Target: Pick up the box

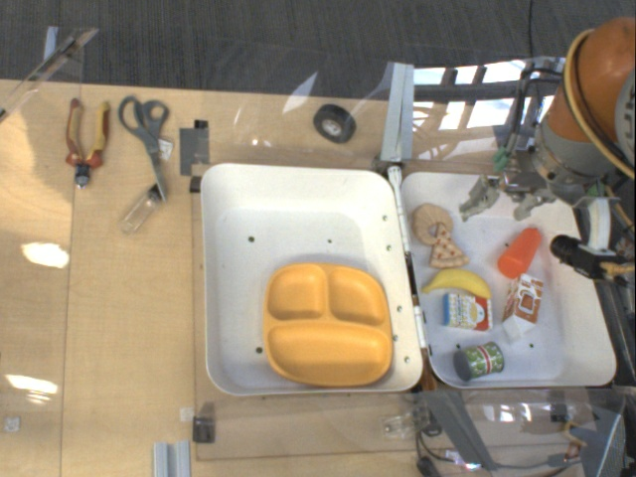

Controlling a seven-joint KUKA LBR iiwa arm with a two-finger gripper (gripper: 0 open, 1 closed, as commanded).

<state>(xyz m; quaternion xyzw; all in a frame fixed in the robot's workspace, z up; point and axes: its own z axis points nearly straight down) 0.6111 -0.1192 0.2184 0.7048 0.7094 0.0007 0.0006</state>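
— Since I'm watching through the one overhead feed, walk the bench with me from the left: what do you have?

— On the wood I see pliers [79,139] and scissors [147,139], then a roll of tape [335,122] further along. The left bin [229,266] holds a yellow divided tray [328,323]. The right bin [586,356] has the clutter: a cookie [431,222], a pizza slice [447,253], a banana [459,282], then the box [466,311] touching the banana's lower edge, a green can [480,360] below it, and further right an orange bottle [519,251] and a small carton [526,298].

— And the box, has anything happened to it?

— I judge not; it lies flat on the bin floor in the left half of that bin, nothing around it.

— Where's the gripper?

— The gripper [505,194] hangs over the bin's far edge, above the bottle and well apart from the box. Its fingers [477,199] look splayed wide, with nothing between them.

— So what's left?

— Everything, by my reading: cross toward the box, descend, close, lift. The banana pressed against it may crowd one finger
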